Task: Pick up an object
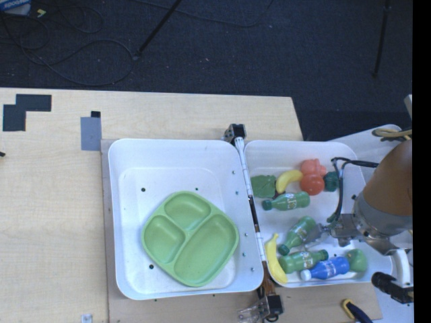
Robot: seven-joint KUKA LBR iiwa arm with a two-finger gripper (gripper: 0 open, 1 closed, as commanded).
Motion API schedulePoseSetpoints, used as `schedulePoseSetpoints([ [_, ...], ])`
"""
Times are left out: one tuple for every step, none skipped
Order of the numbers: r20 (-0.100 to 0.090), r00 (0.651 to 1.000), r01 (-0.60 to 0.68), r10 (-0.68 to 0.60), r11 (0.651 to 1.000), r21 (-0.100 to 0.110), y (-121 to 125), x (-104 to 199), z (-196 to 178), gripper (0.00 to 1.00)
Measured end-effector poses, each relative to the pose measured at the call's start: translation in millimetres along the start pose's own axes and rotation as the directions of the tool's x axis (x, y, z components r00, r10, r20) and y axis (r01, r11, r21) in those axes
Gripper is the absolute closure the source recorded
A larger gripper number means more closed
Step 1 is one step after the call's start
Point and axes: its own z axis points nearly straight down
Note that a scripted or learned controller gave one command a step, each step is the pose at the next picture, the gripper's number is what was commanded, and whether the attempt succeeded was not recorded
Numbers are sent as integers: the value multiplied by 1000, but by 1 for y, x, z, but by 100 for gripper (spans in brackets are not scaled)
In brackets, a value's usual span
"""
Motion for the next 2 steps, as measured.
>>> schedulePoseSetpoints([
  [2,1000,1,-1,1000,-4,0,-40,-1,0],
  [2,1000,3,-3,1000,-5,1,3,20,0],
])
